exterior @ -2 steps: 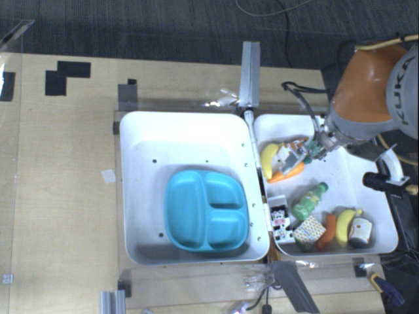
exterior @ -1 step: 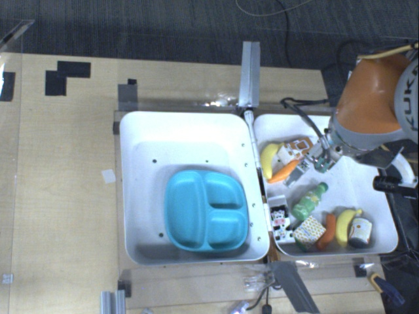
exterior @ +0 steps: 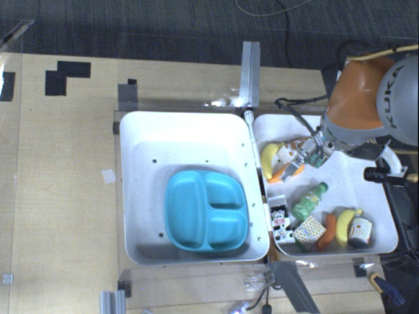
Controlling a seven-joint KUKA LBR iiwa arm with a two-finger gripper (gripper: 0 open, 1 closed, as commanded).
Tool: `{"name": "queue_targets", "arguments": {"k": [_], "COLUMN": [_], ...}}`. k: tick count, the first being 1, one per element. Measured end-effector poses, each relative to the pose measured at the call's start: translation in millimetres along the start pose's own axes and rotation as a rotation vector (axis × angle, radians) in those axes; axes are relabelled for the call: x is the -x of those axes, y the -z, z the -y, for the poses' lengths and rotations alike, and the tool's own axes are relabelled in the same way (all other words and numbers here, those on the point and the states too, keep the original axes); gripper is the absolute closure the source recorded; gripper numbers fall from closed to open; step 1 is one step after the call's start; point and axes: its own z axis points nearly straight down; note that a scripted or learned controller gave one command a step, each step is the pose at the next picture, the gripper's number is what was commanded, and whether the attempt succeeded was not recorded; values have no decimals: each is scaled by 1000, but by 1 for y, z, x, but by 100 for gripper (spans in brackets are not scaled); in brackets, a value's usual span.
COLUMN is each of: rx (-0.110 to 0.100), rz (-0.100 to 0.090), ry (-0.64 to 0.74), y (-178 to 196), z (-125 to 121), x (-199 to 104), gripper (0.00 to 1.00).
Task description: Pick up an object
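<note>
White bins sit side by side on the bench; arm (exterior: 366,103) enters from the right over the right bin (exterior: 386,208). Pincer (exterior: 308,156) is low in that bin's upper left part, its tip among small items; whether it is clenched or released cannot be told, and nothing can be seen gripped.

Just left of the pincer: yellow lemon (exterior: 269,157), with a small white-and-yellow object (exterior: 285,154) between lemon and pincer. Just below-left of the pincer, close or touching: orange carrot (exterior: 289,171), lying at a slant.

Below the pincer, apart from it: green bottle (exterior: 309,202), tilted. Further below, along the bin's lower wall: patterned block (exterior: 308,231), second carrot (exterior: 328,230), banana (exterior: 344,222), small can (exterior: 359,230). Below-left, by the bin's left wall: black-and-white card (exterior: 278,216).

Far left of the pincer, in the left bin (exterior: 141,175): blue divided tray (exterior: 206,209), lying flat
</note>
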Motion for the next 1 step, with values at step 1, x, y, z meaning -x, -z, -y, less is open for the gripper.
{"name": "queue_targets", "arguments": {"k": [1], "rx": [-3], "rz": [-2], "ry": [-290], "y": [2], "z": [51], "x": [36], "gripper": [0]}}
